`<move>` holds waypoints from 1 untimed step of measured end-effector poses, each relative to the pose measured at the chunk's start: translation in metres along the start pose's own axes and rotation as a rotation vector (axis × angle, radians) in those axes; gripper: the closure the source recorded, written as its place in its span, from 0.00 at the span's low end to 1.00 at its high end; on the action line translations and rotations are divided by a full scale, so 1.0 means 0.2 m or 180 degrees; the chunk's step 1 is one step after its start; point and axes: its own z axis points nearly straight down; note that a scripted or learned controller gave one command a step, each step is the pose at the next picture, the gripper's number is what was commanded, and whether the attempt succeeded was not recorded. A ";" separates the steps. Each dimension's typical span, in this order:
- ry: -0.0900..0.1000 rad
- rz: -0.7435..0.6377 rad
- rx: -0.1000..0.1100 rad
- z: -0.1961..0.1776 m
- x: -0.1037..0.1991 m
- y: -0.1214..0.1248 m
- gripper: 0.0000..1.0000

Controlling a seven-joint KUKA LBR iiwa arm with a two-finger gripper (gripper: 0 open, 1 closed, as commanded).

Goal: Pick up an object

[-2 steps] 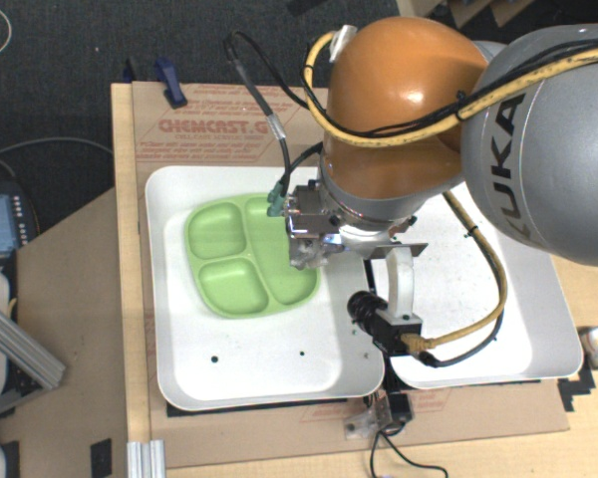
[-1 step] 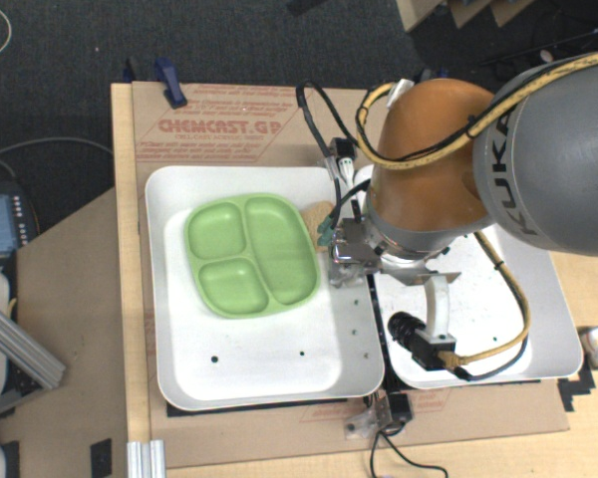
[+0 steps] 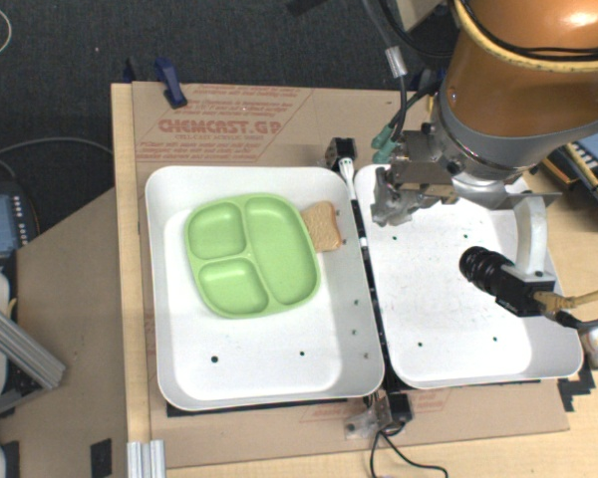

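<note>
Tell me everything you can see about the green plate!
The green plate is pale green with rounded corners and looks like smooth plastic. Ridges split it into three sections: two small ones on the left, one long one on the right. It lies flat, right way up, slightly turned, in the left bin. A tan cracker-like piece seems to touch its upper right edge.

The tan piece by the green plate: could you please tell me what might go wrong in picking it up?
The tan piece touches the green plate, so the tool might catch or drag the plate too. It also lies close to the left bin's right wall, which the tool could bump.
</note>
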 end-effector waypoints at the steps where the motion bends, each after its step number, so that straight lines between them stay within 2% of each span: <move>1: -0.0011 -0.0004 0.0044 -0.11 0.09 0.06 1.00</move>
